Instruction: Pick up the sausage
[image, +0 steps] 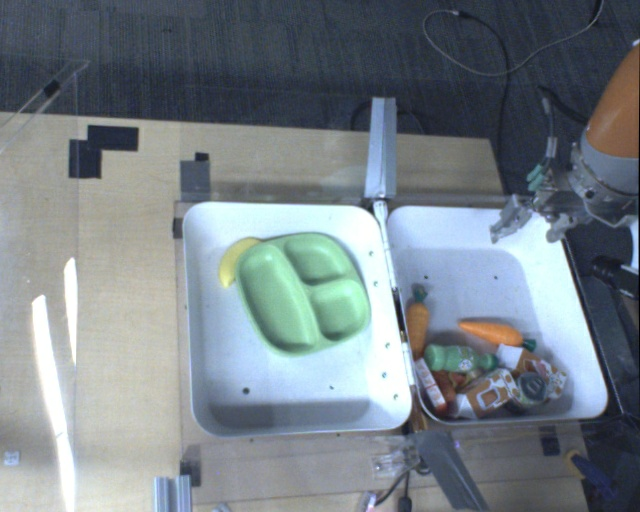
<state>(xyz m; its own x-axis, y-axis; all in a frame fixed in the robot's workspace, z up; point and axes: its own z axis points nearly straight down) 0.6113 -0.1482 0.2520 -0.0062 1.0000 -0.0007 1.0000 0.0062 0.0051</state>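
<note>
The sausage (428, 385) looks to be the thin reddish piece lying along the left wall of the right bin (470, 262), at its near left corner, though it is too small to tell for sure. Beside it sit a green bottle (458, 357), a carrot (417, 322) along the wall, a second carrot (492, 332) and a heap of packets (510, 388). The gripper (530, 215) hangs over the bin's far right corner, well apart from the heap, fingers spread with nothing between them. The left bin (205, 320) bears a green tray (300, 290) lying over a banana (233, 262)
</note>
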